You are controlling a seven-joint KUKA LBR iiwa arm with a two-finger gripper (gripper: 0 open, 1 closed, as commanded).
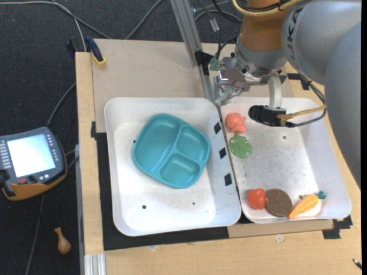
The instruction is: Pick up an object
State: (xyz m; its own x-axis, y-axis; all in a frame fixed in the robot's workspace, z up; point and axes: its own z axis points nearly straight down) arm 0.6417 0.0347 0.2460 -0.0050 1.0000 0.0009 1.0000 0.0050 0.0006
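pincer (pixel 226 93): over right bin's (pixel 330 153) far-left corner, finger spread cannot be told | teal plate (pixel 171 150): left bin (pixel 117 171) | readable writing: none legible

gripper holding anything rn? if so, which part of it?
Cannot tell. The gripper hangs above the right bin's far-left corner; nothing visible in it. The pink toy lies just below, apart.
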